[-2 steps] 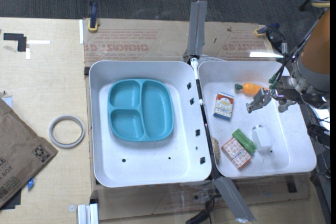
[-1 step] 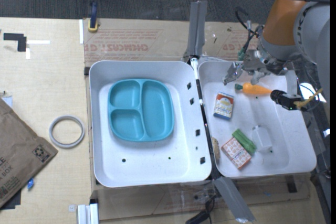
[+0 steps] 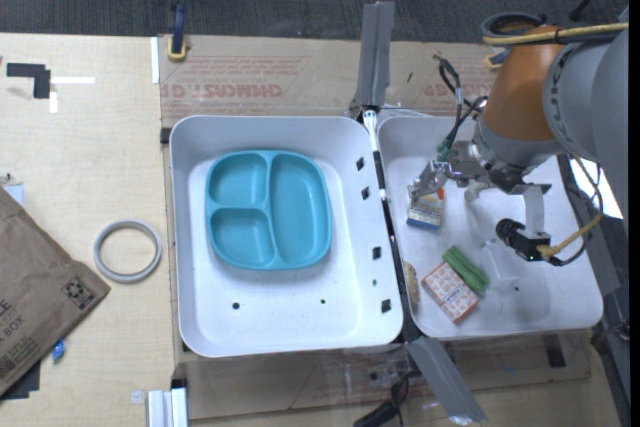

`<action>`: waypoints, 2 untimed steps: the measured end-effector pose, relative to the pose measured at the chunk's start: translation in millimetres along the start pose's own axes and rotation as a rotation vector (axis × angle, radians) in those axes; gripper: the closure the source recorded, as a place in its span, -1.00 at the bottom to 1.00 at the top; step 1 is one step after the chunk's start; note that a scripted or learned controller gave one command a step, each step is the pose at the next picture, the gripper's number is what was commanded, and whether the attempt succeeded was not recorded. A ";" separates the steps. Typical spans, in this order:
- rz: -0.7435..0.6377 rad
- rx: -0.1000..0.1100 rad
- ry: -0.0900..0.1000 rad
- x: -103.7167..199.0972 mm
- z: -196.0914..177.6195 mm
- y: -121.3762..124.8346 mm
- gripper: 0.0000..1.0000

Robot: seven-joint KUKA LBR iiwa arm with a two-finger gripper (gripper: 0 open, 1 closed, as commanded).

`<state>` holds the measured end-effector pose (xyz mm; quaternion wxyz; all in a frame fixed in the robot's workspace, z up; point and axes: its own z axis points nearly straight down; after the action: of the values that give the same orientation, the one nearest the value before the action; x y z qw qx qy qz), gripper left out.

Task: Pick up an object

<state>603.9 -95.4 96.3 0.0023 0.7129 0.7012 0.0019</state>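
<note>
Grey arm's gripper [image 3: 432, 183] in right white bin [image 3: 560, 310], fingers clamped on small blue-white card [image 3: 425, 211]; green block [image 3: 464, 269] lower down.

The cardboard sheet [image 3: 270, 80] behind the bins carries red printing, seen upside down. The letters are too blurred to read with certainty. On the brown paper bag [image 3: 35, 300] at the left there is a small square code label, like a QR code, and beside it some dark letters at the edge; these cannot be read either. The small red box [image 3: 449, 291] in the right bin [image 3: 560, 300] has a printed pattern on its top face, but no word is legible. The item under the gripper [image 3: 432, 187] shows a colourful label, also too small to read.
</note>
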 end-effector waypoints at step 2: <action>0.004 -0.004 0.000 -1.0 -10.2 1.2 -1.00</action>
<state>605.0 -96.5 106.5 0.0034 0.7144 0.6997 0.0033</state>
